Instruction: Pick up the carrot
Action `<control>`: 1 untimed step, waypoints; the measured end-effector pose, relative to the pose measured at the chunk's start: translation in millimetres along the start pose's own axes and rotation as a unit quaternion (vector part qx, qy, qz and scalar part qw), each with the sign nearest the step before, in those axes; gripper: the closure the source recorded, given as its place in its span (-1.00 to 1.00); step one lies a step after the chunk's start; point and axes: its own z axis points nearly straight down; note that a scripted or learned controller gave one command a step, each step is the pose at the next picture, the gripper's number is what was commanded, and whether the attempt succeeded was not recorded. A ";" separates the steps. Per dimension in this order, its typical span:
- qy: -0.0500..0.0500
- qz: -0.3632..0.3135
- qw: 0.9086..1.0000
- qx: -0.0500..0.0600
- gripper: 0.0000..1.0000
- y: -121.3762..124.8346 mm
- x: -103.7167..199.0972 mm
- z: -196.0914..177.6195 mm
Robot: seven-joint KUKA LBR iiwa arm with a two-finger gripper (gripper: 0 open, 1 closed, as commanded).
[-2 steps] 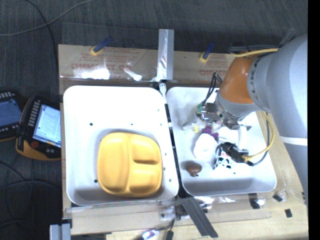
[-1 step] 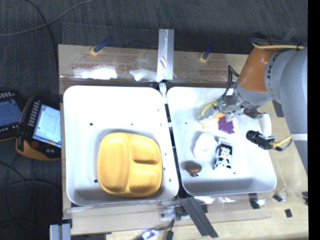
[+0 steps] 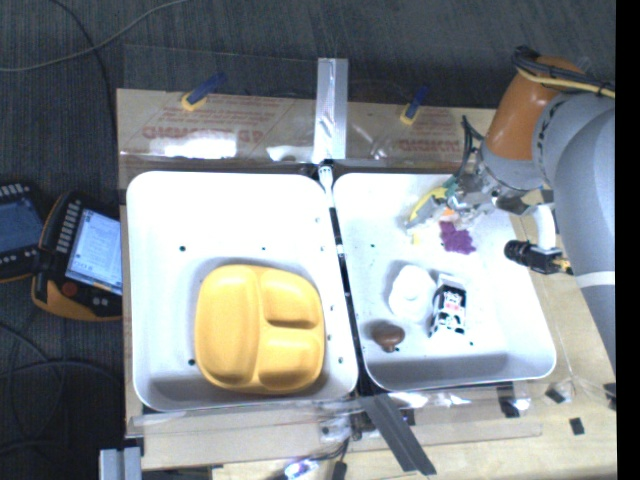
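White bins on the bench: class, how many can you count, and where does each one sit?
2. The left bin holds a yellow divided tray; the right bin lies beside it, touching along the middle, with small items inside and the gripper above its far end.

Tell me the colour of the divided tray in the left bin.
Yellow; the divided tray shows clearly in the camera view, lying in the left bin.

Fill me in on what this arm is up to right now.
The grey arm reaches in from the right, its gripper low over the far part of the right bin, beside a purple item. A white round object, a black-and-white cow toy and a brown piece lie nearer the front. A yellow divided tray sits in the left bin. I cannot make out a carrot for certain.
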 end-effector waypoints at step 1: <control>-0.006 0.125 0.992 -0.017 -1.00 -4.6 49.4 -2.0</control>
